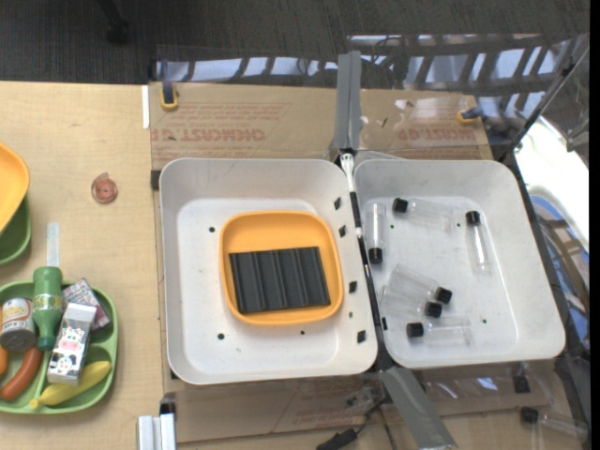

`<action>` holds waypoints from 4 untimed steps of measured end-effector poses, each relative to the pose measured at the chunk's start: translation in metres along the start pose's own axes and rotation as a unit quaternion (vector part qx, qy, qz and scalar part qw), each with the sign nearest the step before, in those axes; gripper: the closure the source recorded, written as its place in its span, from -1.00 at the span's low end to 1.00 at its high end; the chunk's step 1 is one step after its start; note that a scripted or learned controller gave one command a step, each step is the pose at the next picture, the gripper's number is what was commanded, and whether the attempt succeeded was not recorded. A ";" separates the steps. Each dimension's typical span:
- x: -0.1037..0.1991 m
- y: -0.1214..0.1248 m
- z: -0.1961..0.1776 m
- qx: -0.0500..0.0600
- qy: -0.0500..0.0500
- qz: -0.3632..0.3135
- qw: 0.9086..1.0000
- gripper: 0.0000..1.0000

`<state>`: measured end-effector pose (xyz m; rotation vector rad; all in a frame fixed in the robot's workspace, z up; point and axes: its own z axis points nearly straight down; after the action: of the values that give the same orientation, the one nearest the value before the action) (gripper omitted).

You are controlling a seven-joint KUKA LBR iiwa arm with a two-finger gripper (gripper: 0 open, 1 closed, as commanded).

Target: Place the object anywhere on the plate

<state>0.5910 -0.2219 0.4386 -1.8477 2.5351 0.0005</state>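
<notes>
Across the right-hand white bin (525, 251) lie five clear plastic vials with black caps, any of which may be the task's object. One vial (375, 232) lies along the bin's left wall at about nine o'clock, its cap toward the viewer. A second vial (422, 210) lies near twelve o'clock with its cap at its left end. A third vial (477, 240) lies toward two o'clock, its cap at the far end. A fourth vial (417, 289) lies near six o'clock, tilted, with its cap at the lower right. A fifth vial (439, 330) lies just below it, close to the near wall, cap to the left. These last two lie just beside each other; the rest are well apart.

At nine o'clock from these vials, the left white bin (187, 251) bears the orange plate (278, 229), squarish with rounded corners. On the plate's middle rests a dark grey ribbed block (280, 280).

Whether the gripper's fingers are apart or together cannot be told.
</notes>
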 end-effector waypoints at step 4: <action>-0.026 -0.043 -0.001 -0.001 -0.001 -0.518 0.856 -1.00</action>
<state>0.6399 -0.2105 0.4402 -2.8942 1.2124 0.0010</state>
